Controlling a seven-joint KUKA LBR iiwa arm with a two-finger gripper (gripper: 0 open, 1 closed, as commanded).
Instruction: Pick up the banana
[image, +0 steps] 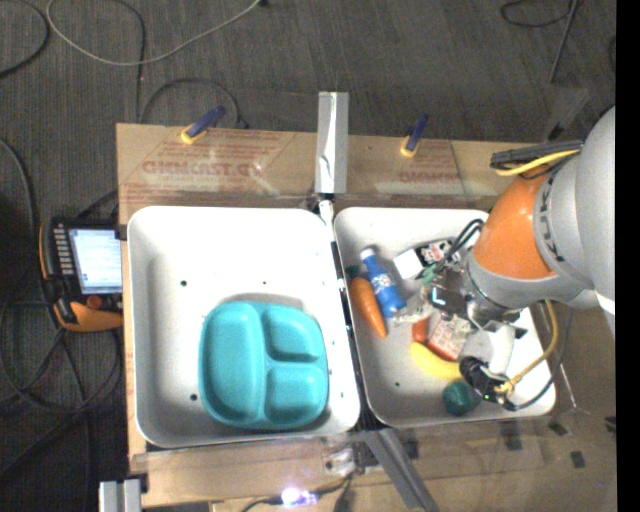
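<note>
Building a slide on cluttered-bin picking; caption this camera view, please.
End effector over the right bin, above the banana, beside a carrot and blue bottle.

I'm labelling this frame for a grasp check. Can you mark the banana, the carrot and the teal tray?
banana (432, 358): camera view, its visible yellow middle.
carrot (370, 307): camera view, mid-length of its orange body.
teal tray (264, 364): camera view, central divider between compartments.

Reaches in from the right as a thick grey arm (600, 220), bent downward at the orange band (515, 235) above the wrist. Ends low in a dark, cable-wrapped two-finger gripper (450, 318), pointed down and leftward. Finger spacing too cluttered to make out.
</note>
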